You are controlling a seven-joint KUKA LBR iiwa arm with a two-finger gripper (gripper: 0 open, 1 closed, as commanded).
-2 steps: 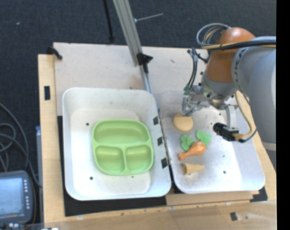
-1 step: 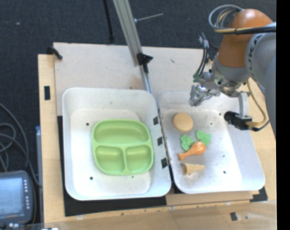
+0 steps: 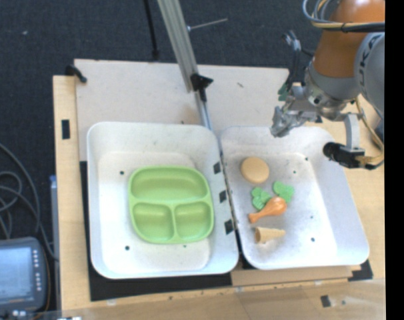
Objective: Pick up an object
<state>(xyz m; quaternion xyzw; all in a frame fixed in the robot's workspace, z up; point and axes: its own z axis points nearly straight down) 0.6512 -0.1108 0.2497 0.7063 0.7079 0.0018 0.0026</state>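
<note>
The right bin (image 3: 335, 225) holds a round tan bun (image 3: 255, 170), two green leaf-shaped pieces (image 3: 271, 194), an orange drumstick (image 3: 269, 209) and a small tan cone (image 3: 268, 234). My gripper (image 3: 280, 127) hangs over the bin's far edge, up and to the right of the bun, clear of every object. Nothing shows between its fingers.
The left bin (image 3: 109, 179) holds a green three-compartment plate (image 3: 170, 204). A slanted metal pole (image 3: 182, 45) stands behind the bins, near the divide between them. The bench edge runs along the front.
</note>
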